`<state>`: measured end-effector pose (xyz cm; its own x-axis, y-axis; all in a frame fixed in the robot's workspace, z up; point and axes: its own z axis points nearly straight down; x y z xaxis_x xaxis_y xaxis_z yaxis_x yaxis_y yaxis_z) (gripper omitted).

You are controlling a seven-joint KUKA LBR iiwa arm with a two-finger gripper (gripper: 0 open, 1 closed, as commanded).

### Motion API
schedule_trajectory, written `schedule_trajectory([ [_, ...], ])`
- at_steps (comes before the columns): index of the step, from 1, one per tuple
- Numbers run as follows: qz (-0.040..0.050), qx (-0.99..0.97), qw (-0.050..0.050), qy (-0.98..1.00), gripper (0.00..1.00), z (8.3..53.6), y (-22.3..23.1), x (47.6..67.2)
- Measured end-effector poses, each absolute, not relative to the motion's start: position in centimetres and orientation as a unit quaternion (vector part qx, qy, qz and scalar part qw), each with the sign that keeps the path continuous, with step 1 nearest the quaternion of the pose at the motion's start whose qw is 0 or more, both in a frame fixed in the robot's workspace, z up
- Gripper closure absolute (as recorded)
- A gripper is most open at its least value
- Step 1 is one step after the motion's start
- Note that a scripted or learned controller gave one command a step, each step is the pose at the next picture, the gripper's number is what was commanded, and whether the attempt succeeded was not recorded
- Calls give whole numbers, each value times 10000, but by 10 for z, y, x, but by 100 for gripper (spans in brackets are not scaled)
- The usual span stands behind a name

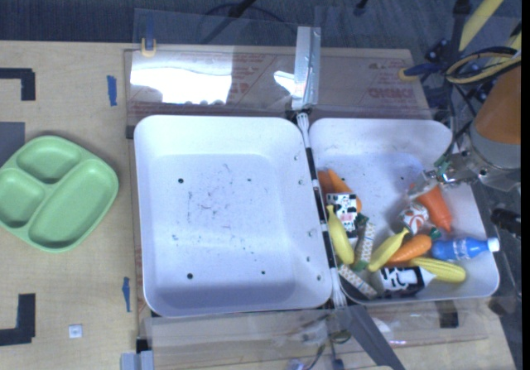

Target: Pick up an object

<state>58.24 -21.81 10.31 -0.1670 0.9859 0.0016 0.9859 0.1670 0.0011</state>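
A green divided plate (55, 192) lies on the bench at far left, beside the left bin (157, 145). The right bin (373, 141) holds a heap of toy food: bananas (340, 236), a carrot (411, 247), a blue bottle (464, 248). The gripper (447, 171) hangs just above an orange toy (437, 207) by the bin's right wall; its grip cannot be told.

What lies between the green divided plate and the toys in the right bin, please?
In the camera view, the left white bin lies between the green divided plate and the toys in the right bin.
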Motion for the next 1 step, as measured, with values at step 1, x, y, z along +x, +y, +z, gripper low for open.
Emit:
schedule_trajectory([
  [1, 4, -7717, 0, -6360, 100, 200, -195, 578],
])
